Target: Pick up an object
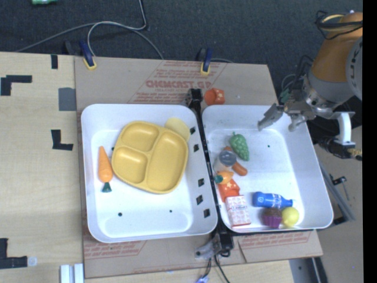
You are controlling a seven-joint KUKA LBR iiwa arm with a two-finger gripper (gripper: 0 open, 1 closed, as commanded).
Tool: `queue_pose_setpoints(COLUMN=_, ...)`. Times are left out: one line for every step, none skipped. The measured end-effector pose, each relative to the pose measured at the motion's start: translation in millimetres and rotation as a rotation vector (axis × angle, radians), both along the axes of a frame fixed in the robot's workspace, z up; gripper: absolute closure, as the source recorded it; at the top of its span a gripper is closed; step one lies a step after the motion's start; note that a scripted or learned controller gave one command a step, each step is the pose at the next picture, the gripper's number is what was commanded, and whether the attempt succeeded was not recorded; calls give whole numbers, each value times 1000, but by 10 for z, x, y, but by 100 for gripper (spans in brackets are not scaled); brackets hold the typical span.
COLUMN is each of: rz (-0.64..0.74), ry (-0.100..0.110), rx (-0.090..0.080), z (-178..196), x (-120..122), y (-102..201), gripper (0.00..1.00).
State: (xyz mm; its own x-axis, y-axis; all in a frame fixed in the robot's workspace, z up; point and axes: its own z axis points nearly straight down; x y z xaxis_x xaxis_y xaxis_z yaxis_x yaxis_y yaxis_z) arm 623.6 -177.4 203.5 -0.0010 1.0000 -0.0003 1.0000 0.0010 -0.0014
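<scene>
Two white bins are carried on the counter [35, 158], and with the gripper [277, 115] held empty, fingers apart, far from the crowded blue bottle [272, 200], neighbours could be nudged.

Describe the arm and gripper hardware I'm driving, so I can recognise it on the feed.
The arm has a rounded grey body with a broad orange band above the wrist. Dark cables loop beside the wrist. The gripper is grey metal with slim fingers.
</scene>
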Motion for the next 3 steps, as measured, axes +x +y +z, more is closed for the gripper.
queue_pose_setpoints(rz=1, ry=3, rx=2, z=-995, x=250, y=599, gripper=0)
queue_pose_setpoints(rz=0, ry=-3, rx=-2, z=-1176, x=89, y=710, gripper=0)
queue_pose_setpoints(rz=1, ry=-3, rx=-3, z=-1080, x=90, y=711, gripper=100)
